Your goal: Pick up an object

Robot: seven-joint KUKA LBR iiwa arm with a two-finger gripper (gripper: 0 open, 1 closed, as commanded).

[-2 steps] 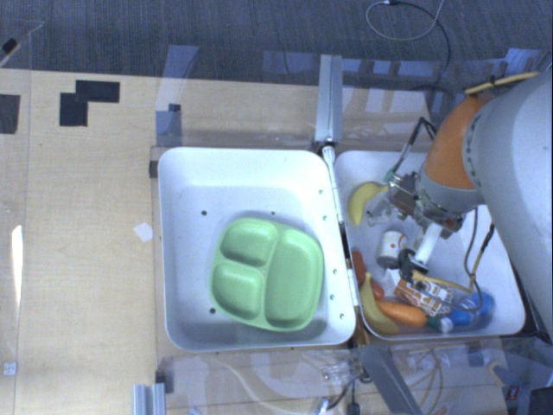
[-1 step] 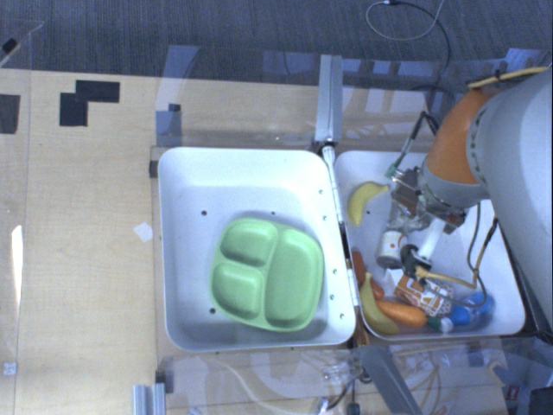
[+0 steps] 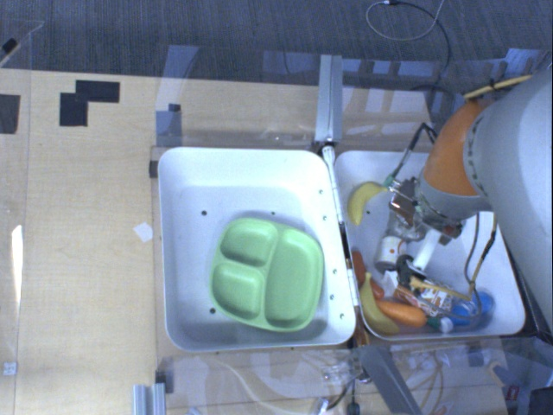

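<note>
On the left, the wooden surface (image 3: 78, 258) carries black squares (image 3: 86, 100) and a scrap of white paper (image 3: 143, 230); no writing can be read on either. The left bin (image 3: 177, 188) holds a green divided tray (image 3: 268, 272), lying flat near its front right.

The right bin (image 3: 510, 314) holds the pickable clutter. A banana (image 3: 363, 199) lies near the back left corner. Along the front wall sit a carrot-like orange piece (image 3: 400, 311), a printed packet (image 3: 432, 296) and a blue piece (image 3: 479, 305), packed close and partly overlapping. The packet's print is too small to read, and no brand shows on it.

The claw (image 3: 404, 253) hangs over the middle of this bin, just behind the front pile. Whether its fingers are apart or together cannot be told, and nothing shows between them.

The likely trouble is the crowding. A descent here could land on two things at once, pinch an edge and slip off, or push the pile against the wall. The flat packet gives little to grip. The cables (image 3: 475, 258) looping off the wrist could snag.
</note>
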